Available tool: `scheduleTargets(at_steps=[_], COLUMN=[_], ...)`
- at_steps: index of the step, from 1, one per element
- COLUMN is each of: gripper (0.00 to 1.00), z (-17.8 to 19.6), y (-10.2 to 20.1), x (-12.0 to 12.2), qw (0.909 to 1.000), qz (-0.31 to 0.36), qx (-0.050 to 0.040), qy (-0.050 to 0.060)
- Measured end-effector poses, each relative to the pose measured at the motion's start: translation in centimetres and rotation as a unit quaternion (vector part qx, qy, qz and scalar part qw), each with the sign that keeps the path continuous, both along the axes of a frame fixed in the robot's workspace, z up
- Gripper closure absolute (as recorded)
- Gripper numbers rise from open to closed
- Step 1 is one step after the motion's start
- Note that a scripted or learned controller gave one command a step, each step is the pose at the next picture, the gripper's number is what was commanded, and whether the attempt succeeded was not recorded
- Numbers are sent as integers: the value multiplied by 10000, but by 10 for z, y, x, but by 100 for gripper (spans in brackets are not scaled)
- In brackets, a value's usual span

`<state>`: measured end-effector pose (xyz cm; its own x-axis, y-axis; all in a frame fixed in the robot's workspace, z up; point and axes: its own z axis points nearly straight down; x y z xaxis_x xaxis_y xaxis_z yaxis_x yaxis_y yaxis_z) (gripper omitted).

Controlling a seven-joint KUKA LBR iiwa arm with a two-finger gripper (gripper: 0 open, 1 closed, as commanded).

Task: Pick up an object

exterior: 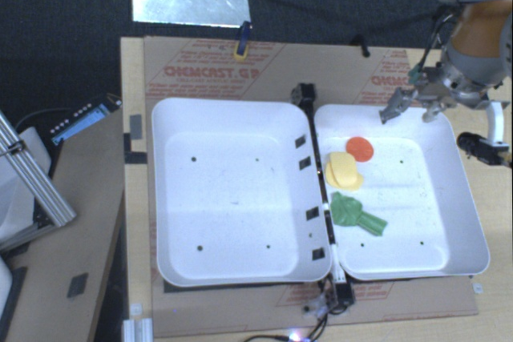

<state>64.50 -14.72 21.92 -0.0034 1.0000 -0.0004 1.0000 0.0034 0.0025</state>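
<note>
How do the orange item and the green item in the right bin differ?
Colour: the orange item is orange-red, the green item dark green. Shape: the orange item looks round and compact, while the green item is long and irregular, with a broad end toward the bin divider and a narrower end pointing away. Place: the orange item lies nearer the gripper, the green item nearer the bin's front. Both lie loose in the right bin, flanking a yellow item.

We see the arm (481,20) cut off by the right edge, and the green object's (357,214) make stays too small to tell.
</note>
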Motion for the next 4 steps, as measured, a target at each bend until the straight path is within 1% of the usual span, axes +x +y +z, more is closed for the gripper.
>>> scheduleTargets(at_steps=[1,2,3,4], gripper=[0,0,0,100], z=[-143,-134,-135,-123], y=[33,67,52,53], x=[5,25,-33,-30], qw=[10000,10000,10000,10000], qz=[14,24,-20,-5], qx=[19,8,3,-2], qy=[48,-8,27,-8])
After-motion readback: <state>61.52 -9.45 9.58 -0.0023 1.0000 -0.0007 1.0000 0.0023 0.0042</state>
